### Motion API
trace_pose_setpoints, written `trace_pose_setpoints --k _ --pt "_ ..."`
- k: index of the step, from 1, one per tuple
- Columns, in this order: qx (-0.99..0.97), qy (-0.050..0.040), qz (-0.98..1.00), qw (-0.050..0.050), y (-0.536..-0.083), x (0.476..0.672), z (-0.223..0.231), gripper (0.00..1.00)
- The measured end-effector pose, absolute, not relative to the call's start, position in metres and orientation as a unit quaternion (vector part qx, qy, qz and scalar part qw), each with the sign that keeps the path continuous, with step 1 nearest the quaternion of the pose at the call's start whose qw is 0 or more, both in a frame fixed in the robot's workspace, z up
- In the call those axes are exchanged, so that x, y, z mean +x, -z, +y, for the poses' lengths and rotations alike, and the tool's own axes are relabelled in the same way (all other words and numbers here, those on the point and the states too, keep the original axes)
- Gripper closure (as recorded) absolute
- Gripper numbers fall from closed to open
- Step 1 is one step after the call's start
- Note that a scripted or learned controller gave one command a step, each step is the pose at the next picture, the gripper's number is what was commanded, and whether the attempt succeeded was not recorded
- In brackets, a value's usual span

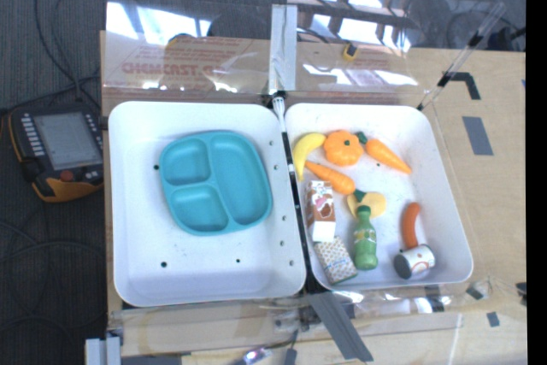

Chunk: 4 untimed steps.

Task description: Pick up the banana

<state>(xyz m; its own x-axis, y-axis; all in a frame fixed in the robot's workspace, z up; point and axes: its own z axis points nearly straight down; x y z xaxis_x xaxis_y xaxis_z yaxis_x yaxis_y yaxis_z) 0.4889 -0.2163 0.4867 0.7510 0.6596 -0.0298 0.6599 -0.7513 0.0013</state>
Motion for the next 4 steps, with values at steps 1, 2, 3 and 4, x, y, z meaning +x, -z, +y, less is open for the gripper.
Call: trace_pose_setpoints --k 1,2,3,4 --pt "0.936 0.0154 0.352 0.007 -0.495 0.49 -0.217 1.0" --pt "0.936 0.0171 0.352 0.007 -0.504 0.491 -0.217 1.0" --pt "0.936 0.0188 0.352 0.008 -0.513 0.492 -0.217 1.0" --pt "0.936 0.0204 0.352 0.009 -0.522 0.493 -0.217 1.0"
